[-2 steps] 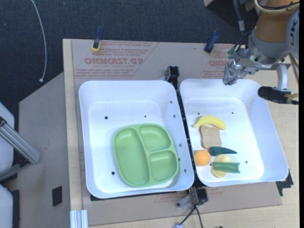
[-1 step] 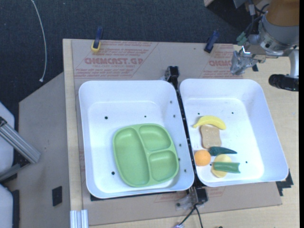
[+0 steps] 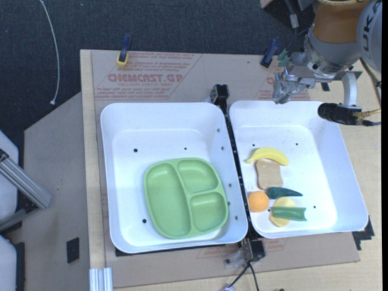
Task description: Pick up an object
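My gripper (image 3: 282, 95) hangs above the far rim of the right bin (image 3: 339, 162), with nothing between its fingers. Well in front of it, several toy foods lie in that bin: a yellow banana (image 3: 267, 156), a slice of tan bread (image 3: 269, 174), an orange (image 3: 258, 201), a dark green pepper (image 3: 284, 193) and a yellow piece with a green stem (image 3: 287, 212). The left bin (image 3: 121, 138) holds a green divided plate (image 3: 185, 196).
A black clamp (image 3: 219, 93) sits between the bins at the far edge. A yellow and blue clip (image 3: 123, 49) and a blue clip (image 3: 269, 52) hold the cardboard sheet at the back. The bins rest on a cardboard-covered bench.
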Controlling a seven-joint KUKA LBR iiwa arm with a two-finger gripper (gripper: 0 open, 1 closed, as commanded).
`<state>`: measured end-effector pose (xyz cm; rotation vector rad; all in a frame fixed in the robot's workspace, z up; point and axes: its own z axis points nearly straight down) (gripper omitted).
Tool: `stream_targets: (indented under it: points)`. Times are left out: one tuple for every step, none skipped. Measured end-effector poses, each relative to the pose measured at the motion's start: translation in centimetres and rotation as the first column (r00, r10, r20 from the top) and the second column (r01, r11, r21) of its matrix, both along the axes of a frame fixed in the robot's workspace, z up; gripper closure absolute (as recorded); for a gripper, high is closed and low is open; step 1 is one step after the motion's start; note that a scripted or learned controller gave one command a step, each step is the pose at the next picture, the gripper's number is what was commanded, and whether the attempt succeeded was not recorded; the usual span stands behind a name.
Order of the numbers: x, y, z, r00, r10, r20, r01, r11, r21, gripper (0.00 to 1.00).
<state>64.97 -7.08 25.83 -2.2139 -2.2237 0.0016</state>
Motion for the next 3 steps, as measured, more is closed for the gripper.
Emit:
stream_targets:
  points:
    - [-1.2, 5.2, -1.8, 1.000, 0.001, -0.002, -0.001, 1.000, 0.000, 1.00]
    - [-2.2, 10.3, -3.2, 1.000, 0.000, -0.001, 0.000, 1.000, 0.000, 1.00]
    - [-3.9, 15.4, -2.2, 1.000, 0.001, 0.000, -0.001, 1.000, 0.000, 1.00]
